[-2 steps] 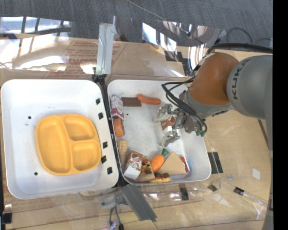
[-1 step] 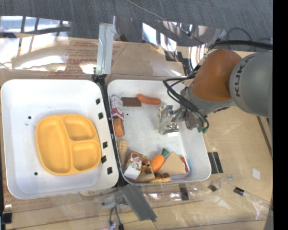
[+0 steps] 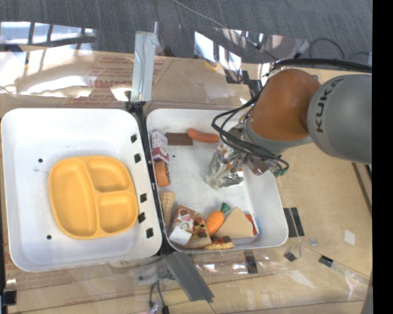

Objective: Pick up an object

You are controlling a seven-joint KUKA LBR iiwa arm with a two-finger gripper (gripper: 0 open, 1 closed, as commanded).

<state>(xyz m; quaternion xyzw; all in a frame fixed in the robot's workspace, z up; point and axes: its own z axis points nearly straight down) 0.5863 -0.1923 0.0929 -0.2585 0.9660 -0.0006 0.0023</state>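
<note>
Two white bins sit side by side on the bench; the left bin (image 3: 19,175) holds a yellow plate (image 3: 92,196) with three parts; the right bin (image 3: 268,195) holds a bunch of toy food. The grey arm (image 3: 337,113) comes in from the right, with its orange band (image 3: 285,106) above the wrist; black wires (image 3: 232,120) loop around it. The gripper (image 3: 224,169) points down into the middle of the right bin, over the bare white floor; it looks shiny and blurry, so I cannot tell if it is spread apart or pressed together, and I cannot see any toy inside it.

Near the back of the right bin lies a sausage (image 3: 202,135), and just beside it a brown bar (image 3: 178,139); by the left wall there is a red and white packet (image 3: 159,146), then an orange stick (image 3: 162,174) below it, then a cone (image 3: 168,203). At the front of the bin lots of toys lie close together: a small box (image 3: 182,227), a carrot (image 3: 215,222) with a green top, and a tan wedge (image 3: 237,226) like a sandwich. The gripper is apart from all of these.
</note>
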